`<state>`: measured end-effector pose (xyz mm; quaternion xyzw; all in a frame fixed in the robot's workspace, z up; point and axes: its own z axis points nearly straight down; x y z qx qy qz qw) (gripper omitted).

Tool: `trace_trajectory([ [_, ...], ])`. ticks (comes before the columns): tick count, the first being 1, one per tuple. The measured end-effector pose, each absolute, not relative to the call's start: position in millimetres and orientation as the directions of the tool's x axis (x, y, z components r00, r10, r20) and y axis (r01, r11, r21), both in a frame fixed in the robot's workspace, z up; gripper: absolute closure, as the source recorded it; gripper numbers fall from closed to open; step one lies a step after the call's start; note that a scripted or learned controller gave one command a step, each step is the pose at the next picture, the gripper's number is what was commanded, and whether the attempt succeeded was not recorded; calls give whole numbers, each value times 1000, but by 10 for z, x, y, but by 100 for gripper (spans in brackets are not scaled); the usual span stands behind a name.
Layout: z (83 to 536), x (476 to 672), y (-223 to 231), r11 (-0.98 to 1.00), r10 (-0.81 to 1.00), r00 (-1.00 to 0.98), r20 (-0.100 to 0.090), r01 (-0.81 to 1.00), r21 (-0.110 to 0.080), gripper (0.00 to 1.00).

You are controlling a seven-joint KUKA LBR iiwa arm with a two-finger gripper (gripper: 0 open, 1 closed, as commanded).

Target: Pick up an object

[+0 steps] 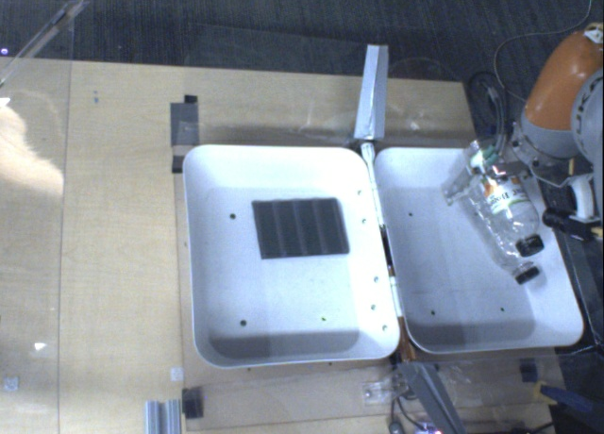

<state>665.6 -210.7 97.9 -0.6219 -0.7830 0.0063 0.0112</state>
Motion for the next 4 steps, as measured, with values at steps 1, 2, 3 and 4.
trace_trajectory([
  [1,1081,6652,-2111,229,973,-229,8,973,-27,100],
  [2,1776,6560,-1570,272,962,-272,-3,962,7,100],
  [3,997,6538,-1726,74,997,-74,-2,997,7,100],
  [4,1953,6705,-863,242,970,-242,-2,970,8,100],
])
